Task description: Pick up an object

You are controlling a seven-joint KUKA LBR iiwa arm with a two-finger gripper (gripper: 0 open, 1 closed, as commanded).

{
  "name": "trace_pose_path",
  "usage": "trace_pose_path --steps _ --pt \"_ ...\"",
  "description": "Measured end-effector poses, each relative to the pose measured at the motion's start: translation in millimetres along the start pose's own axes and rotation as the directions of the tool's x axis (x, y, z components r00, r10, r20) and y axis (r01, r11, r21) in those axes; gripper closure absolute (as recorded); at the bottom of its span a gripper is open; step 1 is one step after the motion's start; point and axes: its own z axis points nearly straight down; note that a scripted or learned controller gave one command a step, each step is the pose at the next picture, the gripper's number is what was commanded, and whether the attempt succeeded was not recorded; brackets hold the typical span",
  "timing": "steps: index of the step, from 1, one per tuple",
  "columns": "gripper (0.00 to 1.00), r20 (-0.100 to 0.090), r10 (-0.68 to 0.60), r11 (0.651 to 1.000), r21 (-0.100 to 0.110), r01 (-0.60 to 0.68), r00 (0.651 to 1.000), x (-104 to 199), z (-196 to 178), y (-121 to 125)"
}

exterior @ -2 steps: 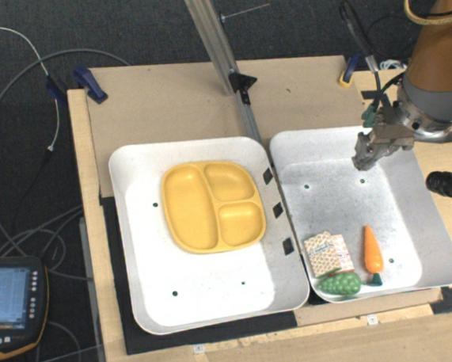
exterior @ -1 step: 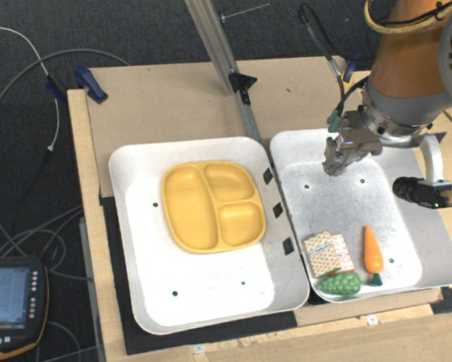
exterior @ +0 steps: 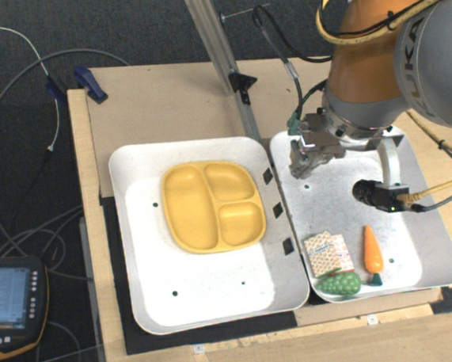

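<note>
In the right bin (exterior: pixel 418 197), three small objects lie near the front edge: a patterned pale box (exterior: pixel 328 253), a green bumpy vegetable (exterior: pixel 339 285) just in front of it, and an orange carrot (exterior: pixel 372 250) with a green stem to their right. My gripper (exterior: pixel 304 165) hangs over the back left part of this bin, well behind the objects, with nothing seen between its fingers. The grey and orange arm (exterior: pixel 372 51) reaches in from the upper right.
A yellow divided plate (exterior: pixel 212 204) rests in the left bin (exterior: pixel 145 248). A metal pole (exterior: pixel 217 42) rises behind the bins. A black camera unit (exterior: pixel 374 194) hangs off the wrist above the right bin. Cables and a tablet (exterior: pixel 10 296) lie off the bench at left.
</note>
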Motion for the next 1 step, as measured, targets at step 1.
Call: trace_pose_path --steps 1 --pt "1.0 0.0 0.002 1.0 0.003 -0.002 1.0 46.8 23.5 -7.2"
